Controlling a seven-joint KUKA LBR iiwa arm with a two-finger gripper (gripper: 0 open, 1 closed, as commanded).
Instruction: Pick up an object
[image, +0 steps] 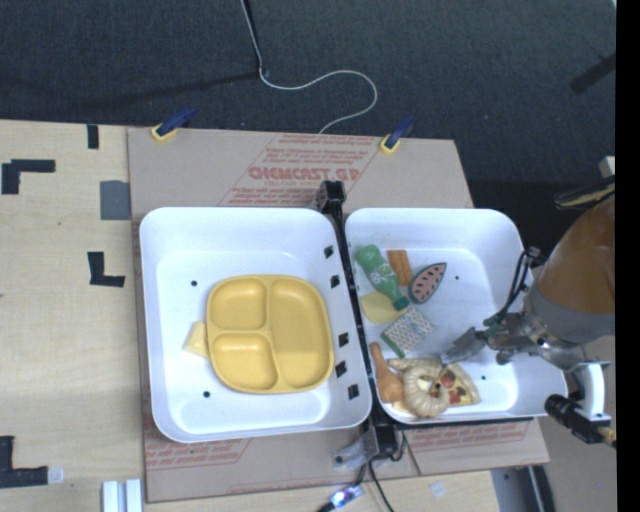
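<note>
Crowding is the risk: toy food (420, 385) is heaped in the right bin (500, 232), so several pieces may be nudged instead of one gripped. The end effector (462, 347) is seen beside the heap; its opening cannot be told.

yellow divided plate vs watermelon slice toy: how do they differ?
The yellow divided plate is in the left bin; the watermelon slice is in the right bin.
The plate is far larger than the slice.
The plate is plain yellow with three compartments; the slice is reddish with a dark rim.
The plate has only a yellow piece beside it; the slice lies among other toys.
Both lie flat.
</note>
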